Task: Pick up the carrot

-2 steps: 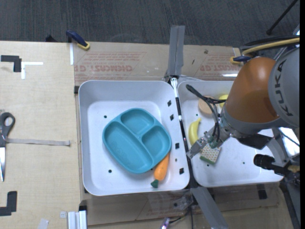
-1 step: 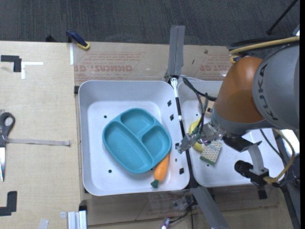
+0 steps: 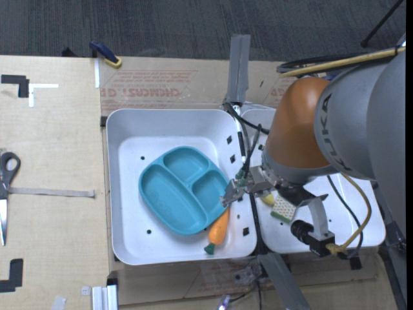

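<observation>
An orange carrot [image 3: 219,228] with a green stem end lies in the left white bin [image 3: 129,141], near its front right corner. It rests against the lower right edge of a blue divided plate [image 3: 182,189]. My gripper [image 3: 234,191] hovers over the divider between the two bins, just above and slightly right of the carrot's tip. Its orange-banded wrist reaches in from the right. The carrot lies free on the bin floor, outside the gripper.
The right bin [image 3: 322,237] is largely covered by the arm; a yellow item [image 3: 266,199] and a white-and-green piece [image 3: 282,207] show beneath the wrist. Scissors [image 3: 6,173] lie on the bench at far left. A cable loops at the arm's lower right.
</observation>
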`<state>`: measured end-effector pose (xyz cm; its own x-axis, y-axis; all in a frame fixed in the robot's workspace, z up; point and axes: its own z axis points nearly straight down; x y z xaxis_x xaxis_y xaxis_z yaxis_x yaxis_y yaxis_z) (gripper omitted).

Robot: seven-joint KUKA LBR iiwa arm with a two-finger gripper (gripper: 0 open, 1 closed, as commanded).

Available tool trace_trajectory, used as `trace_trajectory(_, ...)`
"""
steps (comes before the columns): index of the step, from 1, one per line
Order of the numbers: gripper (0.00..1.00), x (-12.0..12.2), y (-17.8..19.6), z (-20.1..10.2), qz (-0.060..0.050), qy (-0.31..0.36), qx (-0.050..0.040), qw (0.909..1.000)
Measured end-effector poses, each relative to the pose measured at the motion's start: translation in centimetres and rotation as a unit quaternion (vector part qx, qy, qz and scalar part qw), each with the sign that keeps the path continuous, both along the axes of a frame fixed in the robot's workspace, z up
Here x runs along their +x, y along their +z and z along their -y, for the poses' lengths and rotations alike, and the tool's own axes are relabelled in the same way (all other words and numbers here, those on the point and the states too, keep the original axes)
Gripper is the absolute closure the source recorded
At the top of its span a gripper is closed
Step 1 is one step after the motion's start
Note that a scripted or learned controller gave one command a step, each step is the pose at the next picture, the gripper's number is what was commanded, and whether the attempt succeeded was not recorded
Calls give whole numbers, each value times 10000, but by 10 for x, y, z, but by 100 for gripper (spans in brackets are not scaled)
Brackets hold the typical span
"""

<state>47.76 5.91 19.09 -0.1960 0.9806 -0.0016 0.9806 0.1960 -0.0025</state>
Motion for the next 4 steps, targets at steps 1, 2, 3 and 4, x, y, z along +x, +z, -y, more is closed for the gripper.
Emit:
trace_trajectory(1, 0, 8, -88, -51, 155, 505, 45, 9986)
trace_trajectory(2, 100, 6, -83, -54, 95, 535, 61, 9985)
trace_trajectory(3, 100, 1, 1, 48, 18, 1803, 4, 9836)
trace_trajectory(4, 100, 8, 115, 116, 28, 3000, -6, 9539)
